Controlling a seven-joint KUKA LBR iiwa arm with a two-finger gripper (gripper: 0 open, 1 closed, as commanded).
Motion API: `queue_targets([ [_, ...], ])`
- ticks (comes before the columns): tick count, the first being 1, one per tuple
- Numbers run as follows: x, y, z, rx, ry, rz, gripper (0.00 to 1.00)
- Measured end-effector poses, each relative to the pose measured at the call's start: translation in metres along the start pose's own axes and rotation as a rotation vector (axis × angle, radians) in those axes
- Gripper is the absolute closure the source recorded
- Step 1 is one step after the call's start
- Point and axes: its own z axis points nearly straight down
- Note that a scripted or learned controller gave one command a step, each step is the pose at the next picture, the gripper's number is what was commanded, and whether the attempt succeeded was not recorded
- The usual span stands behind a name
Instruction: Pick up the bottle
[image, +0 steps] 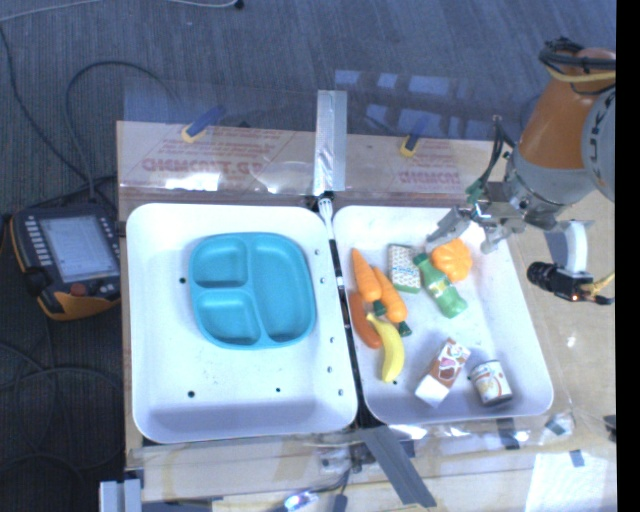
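While hovering over the far right part of the right bin (535, 345), gripper (470, 228) sits just above the orange pepper-like toy (453, 259), w/ grey arm (560, 130) & orange band coming in from the right. Fingers (443, 234) look spread apart, nothing seen between them; holding nothing as far as can be told.

Green bottle (441, 287) lying tilted in right bin, just below-left of gripper, touching the orange toy on its upper right side & just beside a small patterned packet (403, 267) to its left. Not gripped.

Elsewhere in right bin: two carrots (377, 290) near the left wall, lying slantwise, w/ a banana (389, 347) just below them & touching; small carton (443, 372) toward the near side; a can (489, 383) just right of carton, near the bin's near-right corner.

Left bin (160, 400) bearing a blue divided plate (250, 288), roughly centred, three compartments.

Beyond the bins, cardboard sheet (230, 155) w/ tape strips along far edge. At far left on the floor, a pendant controller (65, 255) w/ screen, cables around it.
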Motion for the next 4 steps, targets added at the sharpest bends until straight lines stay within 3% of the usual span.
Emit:
queue_targets([
  [1, -0.003, 0.033, -0.025, -0.002, -0.005, -0.177, 0.0],
  [2, 0.065, 0.005, -0.073, -0.002, -0.003, -0.266, 0.0],
  [3, 0.053, -0.022, -0.079, -0.002, -0.003, -0.403, 0.0],
  [4, 0.015, 0.014, -0.119, -0.003, -0.005, -0.471, 0.0],
])
